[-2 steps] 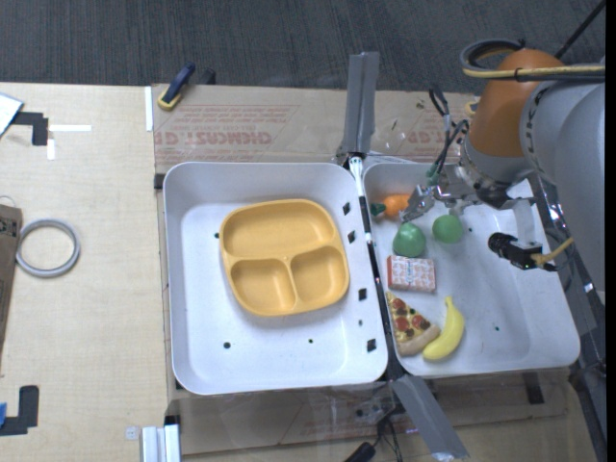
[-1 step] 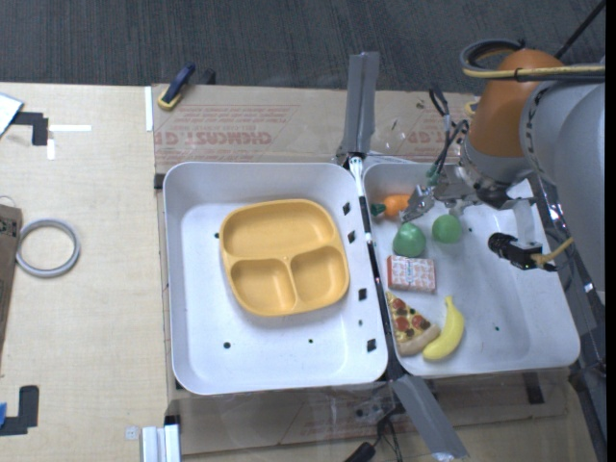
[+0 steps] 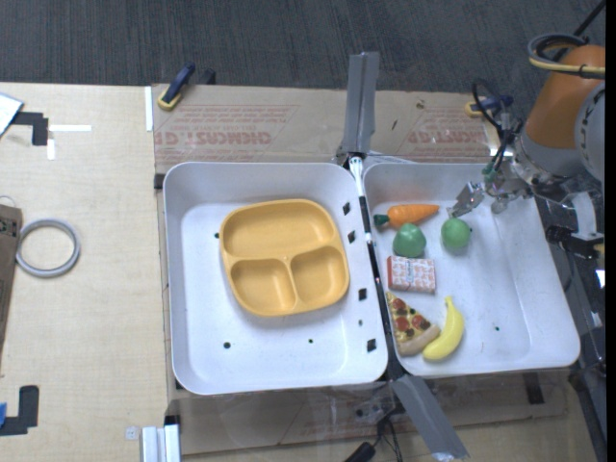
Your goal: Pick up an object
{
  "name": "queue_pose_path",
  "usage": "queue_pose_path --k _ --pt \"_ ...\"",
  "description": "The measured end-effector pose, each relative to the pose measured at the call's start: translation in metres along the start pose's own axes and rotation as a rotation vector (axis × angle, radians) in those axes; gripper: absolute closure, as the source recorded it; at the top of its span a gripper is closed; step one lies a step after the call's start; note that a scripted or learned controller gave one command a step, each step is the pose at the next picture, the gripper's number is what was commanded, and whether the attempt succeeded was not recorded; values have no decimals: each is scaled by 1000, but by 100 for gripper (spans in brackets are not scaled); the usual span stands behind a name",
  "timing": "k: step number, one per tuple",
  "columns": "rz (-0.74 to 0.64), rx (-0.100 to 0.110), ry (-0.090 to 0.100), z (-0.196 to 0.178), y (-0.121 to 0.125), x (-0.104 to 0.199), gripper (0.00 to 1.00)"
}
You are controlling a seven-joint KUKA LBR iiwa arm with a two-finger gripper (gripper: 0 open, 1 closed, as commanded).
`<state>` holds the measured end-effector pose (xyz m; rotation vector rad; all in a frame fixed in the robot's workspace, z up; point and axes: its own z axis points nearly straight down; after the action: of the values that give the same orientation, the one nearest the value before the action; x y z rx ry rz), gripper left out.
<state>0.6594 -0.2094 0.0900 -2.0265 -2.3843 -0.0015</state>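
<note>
The right bin (image 3: 520, 296) holds several toy foods. An orange carrot (image 3: 414, 214) lies at its back left, with a green fruit (image 3: 409, 240) just in front of it. A second green ball-shaped fruit (image 3: 456, 234) sits to their right. A pink box (image 3: 412, 274), a pizza slice (image 3: 409, 320) and a yellow banana (image 3: 444, 332) lie nearer the front. My gripper (image 3: 471, 200) hangs low over the bin's back, just above and behind the second green fruit. Nothing shows in its grasp.
A yellow divided plate (image 3: 284, 255) lies in the left bin (image 3: 192, 354). A grey divider post (image 3: 361, 104) rises between the bins. A tape roll (image 3: 46, 247) lies on the bench at far left, and a blue clamp (image 3: 178, 85) on the cardboard behind.
</note>
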Motion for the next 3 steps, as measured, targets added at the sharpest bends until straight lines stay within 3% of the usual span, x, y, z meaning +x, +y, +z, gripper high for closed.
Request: queue_pose_path --k 1,2,3 --pt "-42 -3 -9 3 -27 81 0" --pt "-39 1 -8 -3 -27 80 100" --pt "175 -3 -11 -133 -2 105 100"
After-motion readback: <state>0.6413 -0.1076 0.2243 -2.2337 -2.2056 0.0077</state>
